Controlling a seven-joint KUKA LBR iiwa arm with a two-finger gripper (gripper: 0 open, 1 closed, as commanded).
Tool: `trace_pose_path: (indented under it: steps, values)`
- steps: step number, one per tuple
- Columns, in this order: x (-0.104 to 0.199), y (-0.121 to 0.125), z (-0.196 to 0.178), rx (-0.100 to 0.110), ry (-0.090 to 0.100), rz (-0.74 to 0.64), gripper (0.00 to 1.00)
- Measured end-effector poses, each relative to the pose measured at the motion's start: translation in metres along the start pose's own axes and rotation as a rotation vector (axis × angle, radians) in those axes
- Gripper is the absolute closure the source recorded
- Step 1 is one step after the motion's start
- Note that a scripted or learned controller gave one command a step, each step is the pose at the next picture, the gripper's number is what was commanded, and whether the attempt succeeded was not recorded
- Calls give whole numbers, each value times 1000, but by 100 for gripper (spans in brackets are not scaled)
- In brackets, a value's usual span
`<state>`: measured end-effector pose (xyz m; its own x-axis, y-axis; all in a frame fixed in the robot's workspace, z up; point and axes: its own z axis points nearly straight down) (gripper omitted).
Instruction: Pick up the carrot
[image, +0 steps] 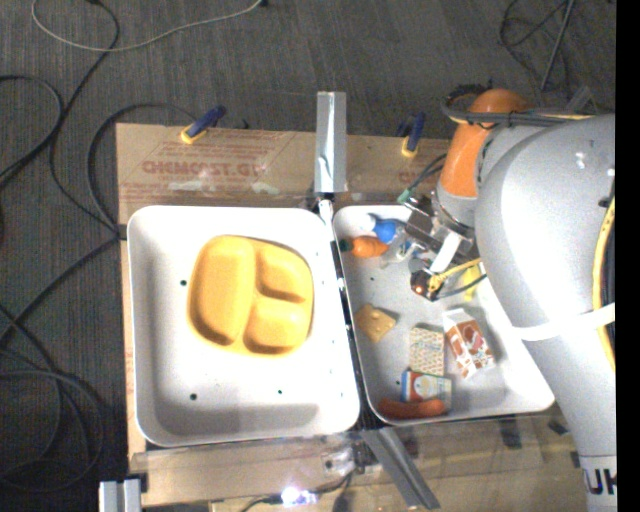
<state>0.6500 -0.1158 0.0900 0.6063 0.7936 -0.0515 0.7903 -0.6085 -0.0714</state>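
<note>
The carrot (366, 246), small and orange with a green end, lies in the far left corner of the right bin (520, 398). A blue object (386, 228) rests just behind it. My gripper (418, 243) hangs low over the far part of that bin, just right of the carrot and the blue object. I cannot make out whether it touches either one. The grey arm with its orange band (462, 165) covers the bin's right side.
The left bin (160, 400) holds a yellow divided plate (252, 294). The right bin also holds a cheese wedge (376, 323), a patterned card (427, 351), a small red and white carton (469, 349), a can (427, 385) and a red sausage (411, 408).
</note>
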Motion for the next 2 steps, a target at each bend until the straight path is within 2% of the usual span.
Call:
trace_pose_path:
  steps: [1,2]
  values:
    - [3,-5,2,4,3,280,0]
    - [7,-4,-5,-16,13,276,100]
